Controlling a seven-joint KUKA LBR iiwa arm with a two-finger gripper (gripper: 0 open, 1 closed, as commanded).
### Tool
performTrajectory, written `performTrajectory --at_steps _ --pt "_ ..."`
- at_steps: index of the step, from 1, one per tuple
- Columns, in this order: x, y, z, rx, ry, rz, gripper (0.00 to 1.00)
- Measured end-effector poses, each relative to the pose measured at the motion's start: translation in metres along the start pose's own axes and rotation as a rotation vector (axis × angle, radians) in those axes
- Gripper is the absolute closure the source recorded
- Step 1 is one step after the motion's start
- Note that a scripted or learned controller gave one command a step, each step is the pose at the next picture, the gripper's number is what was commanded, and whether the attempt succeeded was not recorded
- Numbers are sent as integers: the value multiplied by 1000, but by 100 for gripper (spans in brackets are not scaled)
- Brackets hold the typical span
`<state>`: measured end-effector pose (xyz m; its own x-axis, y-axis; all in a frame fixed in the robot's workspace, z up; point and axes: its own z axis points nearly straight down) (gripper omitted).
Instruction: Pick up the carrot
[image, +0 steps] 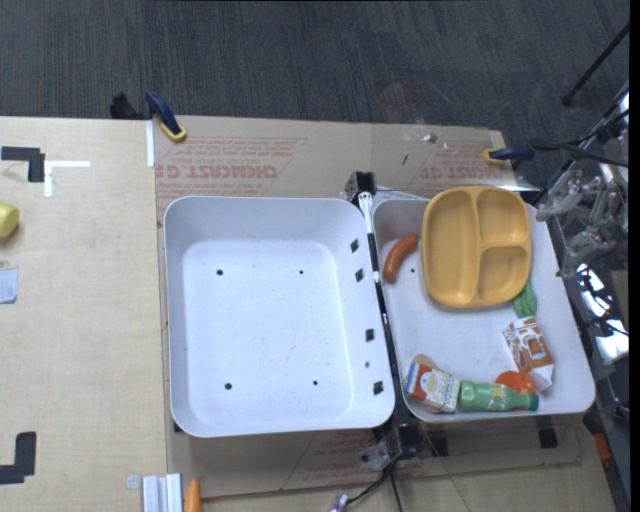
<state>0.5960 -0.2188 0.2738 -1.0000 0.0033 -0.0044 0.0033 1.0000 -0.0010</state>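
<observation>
Orange peeks from under the small carton (527, 345) in the right bin (465, 335); that is likely your carrot (513, 380), half pinned, so aim for its exposed end. The pincer (578, 205) sits beyond the bin's rim, and you cannot tell whether it is released or clenched

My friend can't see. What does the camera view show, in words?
Two white bins sit side by side on a bench. The right bin holds a yellow divided plate, an orange carrot, a bottle and a small carton. The robot arm waits at the right edge.
</observation>
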Motion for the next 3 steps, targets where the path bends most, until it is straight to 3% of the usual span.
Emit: performTrajectory --at_steps 1,2,3 --pt "105 -3 98 0 2 23 0" --pt "5 6 180 -1 1 58 0" --pt "-38 -6 181 2 27 194 0"
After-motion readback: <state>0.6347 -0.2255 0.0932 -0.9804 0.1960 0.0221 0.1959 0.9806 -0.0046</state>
